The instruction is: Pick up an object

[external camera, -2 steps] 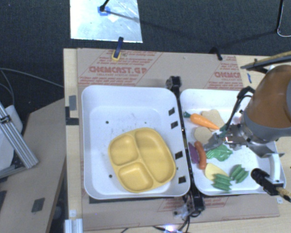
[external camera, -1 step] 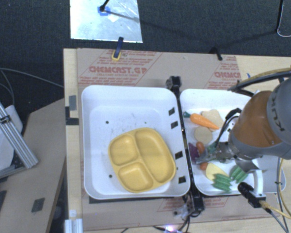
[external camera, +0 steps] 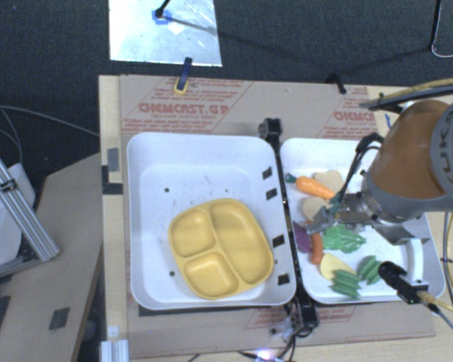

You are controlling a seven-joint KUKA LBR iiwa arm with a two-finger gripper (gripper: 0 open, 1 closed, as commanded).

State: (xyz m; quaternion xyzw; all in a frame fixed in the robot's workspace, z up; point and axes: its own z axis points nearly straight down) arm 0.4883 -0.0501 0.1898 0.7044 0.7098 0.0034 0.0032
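While there are two white bins side by side, the left bin [external camera: 147, 202] has just one thing in it, a yellow three-compartment plate [external camera: 221, 246]. The right bin [external camera: 430, 274] holds the toy food: an orange carrot [external camera: 315, 186], a beige piece [external camera: 328, 179], a purple piece [external camera: 302, 237], a leafy green [external camera: 343, 239], a yellow piece [external camera: 332, 264] and two green pods [external camera: 356, 277]. The gripper [external camera: 322, 220] sits low over that pile; honestly can't tell how wide the claw is or if it's got anything.
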